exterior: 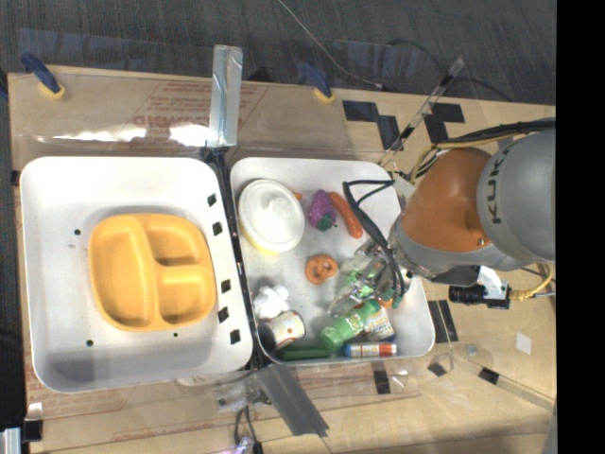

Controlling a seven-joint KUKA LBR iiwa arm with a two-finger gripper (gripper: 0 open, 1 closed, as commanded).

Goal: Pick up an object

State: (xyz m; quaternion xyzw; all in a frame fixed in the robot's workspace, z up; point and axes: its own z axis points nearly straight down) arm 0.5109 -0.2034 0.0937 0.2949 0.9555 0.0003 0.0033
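The arm (473,211), grey with an orange band, is reaching in from the right and is hanging over the right bin (312,170). The gripper (378,277) is sitting low over the clutter at the right side of that bin; whether the jaws are apart or together cannot be told, because the wrist and dark cables are covering them.

Directly beneath and just in front of the jaws, a green bottle (348,329) is lying on its side, touching a crumpled clear wrapper (359,287) with green print. Just beyond the bottle, toward the near wall, a marker-like tube (371,350) with a red end is lying flat. A dark green stick (304,353) is lying along the near wall, further from the jaws.

To the left of the jaws, an orange ring-shaped toy (321,269) is resting on the bin floor, apart from the gripper. Farther out, a purple toy (321,210) and an orange carrot-like piece (347,216) are lying side by side. A white bowl with a yellow rim (271,216) is standing well apart from the jaws. A white figure (270,301) and a small can (286,329) are lying near the divider.

A yellow divided tray (151,270) is lying in the left bin (47,253), farthest from the jaws.
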